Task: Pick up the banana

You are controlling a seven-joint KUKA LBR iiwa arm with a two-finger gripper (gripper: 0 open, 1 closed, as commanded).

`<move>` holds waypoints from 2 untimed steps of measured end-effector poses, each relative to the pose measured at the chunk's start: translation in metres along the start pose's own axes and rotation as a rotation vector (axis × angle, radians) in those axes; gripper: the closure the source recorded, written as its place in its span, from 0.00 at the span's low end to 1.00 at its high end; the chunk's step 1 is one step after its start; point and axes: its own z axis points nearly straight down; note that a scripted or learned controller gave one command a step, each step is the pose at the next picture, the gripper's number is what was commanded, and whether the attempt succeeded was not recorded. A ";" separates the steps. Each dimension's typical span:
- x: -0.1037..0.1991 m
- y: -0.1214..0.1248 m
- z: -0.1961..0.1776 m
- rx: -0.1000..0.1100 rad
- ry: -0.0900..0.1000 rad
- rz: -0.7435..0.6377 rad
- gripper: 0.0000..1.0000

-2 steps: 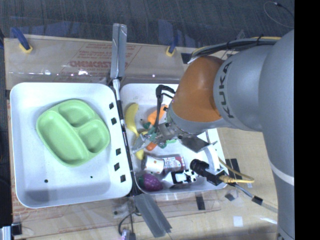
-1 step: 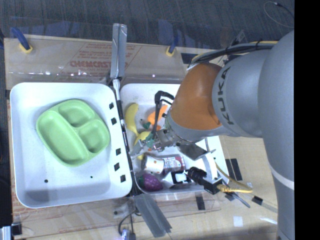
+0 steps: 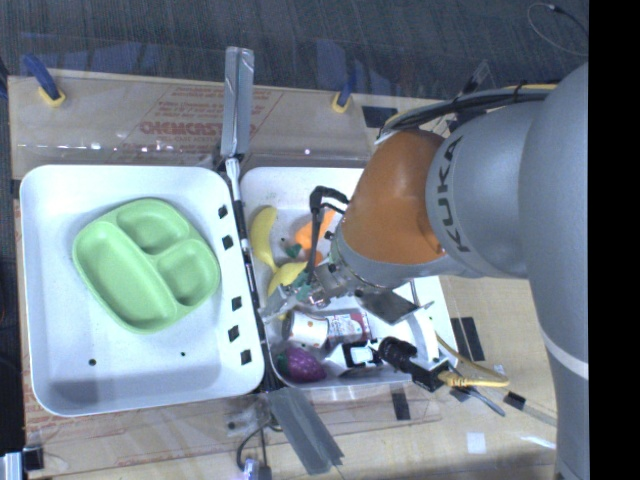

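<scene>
Your end effector (image 3: 312,290) sits low in the right bin (image 3: 300,180) beside the banana (image 3: 262,236); its grip state cannot be told.

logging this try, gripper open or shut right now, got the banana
gripper: cannot be told; it sits low in the right bin beside the banana, which lies against the bin's left wall.

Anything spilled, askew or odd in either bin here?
Nothing stands out. The green divided plate lies flat in the left bin; the banana and other items sit crowded inside the right bin, nothing spilled over its walls.
</scene>
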 end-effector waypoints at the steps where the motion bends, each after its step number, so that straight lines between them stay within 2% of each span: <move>1: 0.023 0.007 0.000 0.000 0.000 -0.017 0.00; 2: -0.004 0.082 -0.001 -0.003 -0.003 -0.089 0.00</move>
